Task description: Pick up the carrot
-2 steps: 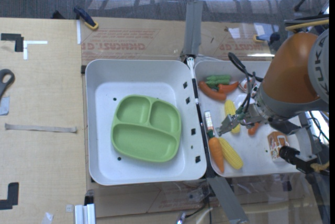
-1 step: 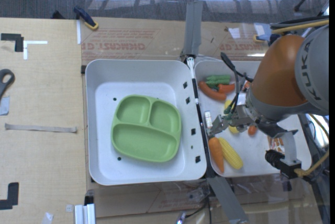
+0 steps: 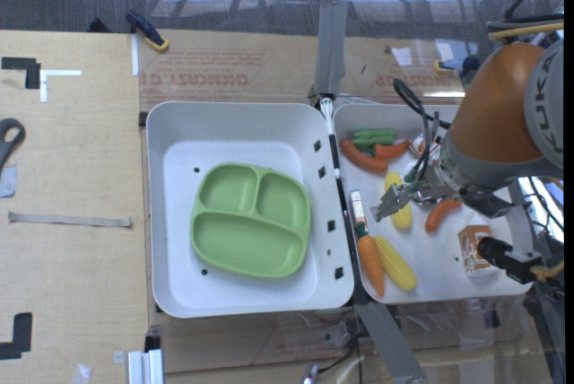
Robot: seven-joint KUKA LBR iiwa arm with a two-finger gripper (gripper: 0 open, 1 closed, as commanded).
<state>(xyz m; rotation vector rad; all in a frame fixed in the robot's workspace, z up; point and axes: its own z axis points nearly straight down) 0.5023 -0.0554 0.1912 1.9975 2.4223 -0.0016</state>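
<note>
The orange tapered carrot lies in my right white bin, hard against its left wall near the front corner, a yellow corn cob touching its other side. That leaves little room on either flank. My claw hangs just above and behind it, over another yellow corn piece; I cannot tell how far it is open. The left white bin holds a green divided plastic plate.
</note>
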